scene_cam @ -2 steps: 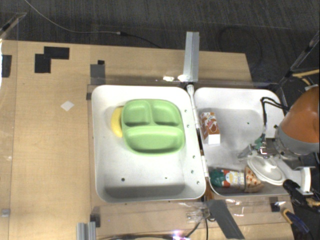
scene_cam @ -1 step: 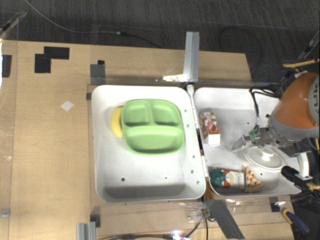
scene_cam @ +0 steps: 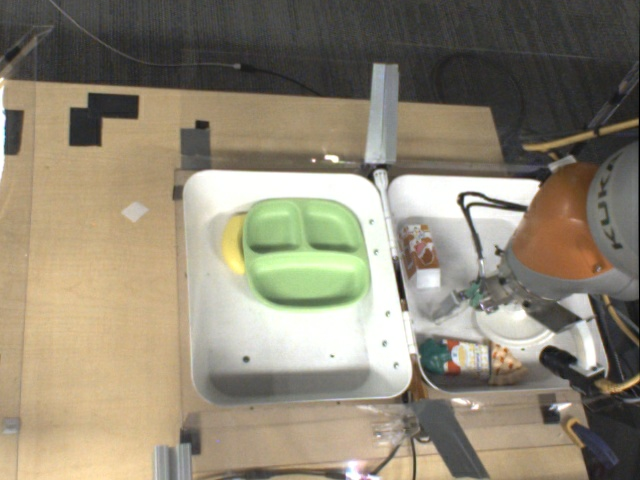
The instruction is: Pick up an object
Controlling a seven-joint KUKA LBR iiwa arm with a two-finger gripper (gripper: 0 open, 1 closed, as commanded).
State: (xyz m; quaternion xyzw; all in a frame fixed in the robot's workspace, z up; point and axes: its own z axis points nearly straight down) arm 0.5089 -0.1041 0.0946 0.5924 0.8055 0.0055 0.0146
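My gripper point(scene_cam: 478, 296) is down in the right bin point(scene_cam: 440, 193), just above the bottle point(scene_cam: 468, 357); its opening cannot be told. Step: approach. Next move requires centring over the bottle, then closing.

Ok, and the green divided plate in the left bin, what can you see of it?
The green divided plate looks like matte moulded plastic, rounded at the corners, with three wells: two small ones at the far side and one long one at the near side. It lies flat and upright in the far half of the left bin. Its left edge covers part of a yellow object. Nothing lies in its wells.
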